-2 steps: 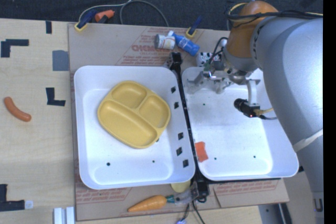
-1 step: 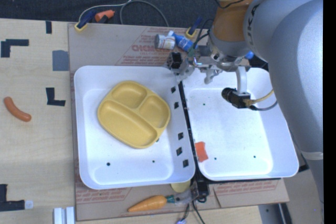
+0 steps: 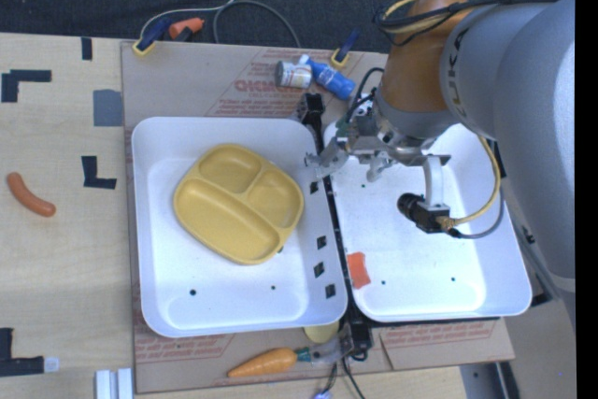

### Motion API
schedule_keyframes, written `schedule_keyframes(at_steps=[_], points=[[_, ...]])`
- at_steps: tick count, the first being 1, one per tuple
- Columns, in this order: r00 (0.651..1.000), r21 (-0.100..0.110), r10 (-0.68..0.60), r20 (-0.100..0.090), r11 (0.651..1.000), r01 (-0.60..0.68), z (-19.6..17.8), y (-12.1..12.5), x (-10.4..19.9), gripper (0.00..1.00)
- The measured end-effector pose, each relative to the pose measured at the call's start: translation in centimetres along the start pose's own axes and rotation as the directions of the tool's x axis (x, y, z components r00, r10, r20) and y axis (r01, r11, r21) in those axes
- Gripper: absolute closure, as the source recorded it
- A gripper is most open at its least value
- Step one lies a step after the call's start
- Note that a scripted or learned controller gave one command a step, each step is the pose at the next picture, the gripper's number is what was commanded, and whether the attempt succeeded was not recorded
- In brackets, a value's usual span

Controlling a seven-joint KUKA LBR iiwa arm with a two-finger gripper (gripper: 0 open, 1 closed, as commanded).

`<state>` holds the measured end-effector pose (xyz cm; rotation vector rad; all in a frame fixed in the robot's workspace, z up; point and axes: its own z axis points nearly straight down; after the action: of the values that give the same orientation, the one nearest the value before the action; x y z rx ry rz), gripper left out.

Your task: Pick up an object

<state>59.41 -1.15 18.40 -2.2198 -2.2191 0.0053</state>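
Observation:
A yellow divided plate (image 3: pixel 239 201) lies in the left white bin (image 3: pixel 159 294). A small orange-red block (image 3: pixel 358 270) rests near the left wall of the right white bin (image 3: pixel 495 294). My gripper (image 3: pixel 350 163) hangs over the back left of the right bin, next to the divider between the bins. Its two metal fingers (image 3: pixel 320 159) stand spread apart, open, with nothing between them. The block lies in front of the gripper, apart from it. The grey arm with its orange band (image 3: pixel 420 51) covers the back right of the right bin.
A white and blue bottle (image 3: pixel 313 75) lies on the cardboard behind the bins. A toy carrot (image 3: pixel 264 363) lies in front of them. An orange sausage-shaped piece (image 3: pixel 31 194) sits on the bench far left. A black cable plug (image 3: pixel 420 210) hangs beside the gripper.

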Motion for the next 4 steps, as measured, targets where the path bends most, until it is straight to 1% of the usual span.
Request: schedule_keyframes(at_steps=[1, 2, 3, 4], points=[[1.000, -0.007, 0.002, 0.003, 1.000, -0.002, 0.0, 5.6, -6.6, 0.00], [1.000, -0.005, 0.001, 0.002, 1.000, -0.001, 10.3, 1.2, -8.3, 0.00], [1.000, -0.008, -0.002, 0.001, 1.000, 0.002, 9.8, 5.5, -8.5, 0.00], [1.000, -0.006, -0.003, 0.000, 1.000, 0.003, 9.8, 7.6, -9.3, 0.00]])
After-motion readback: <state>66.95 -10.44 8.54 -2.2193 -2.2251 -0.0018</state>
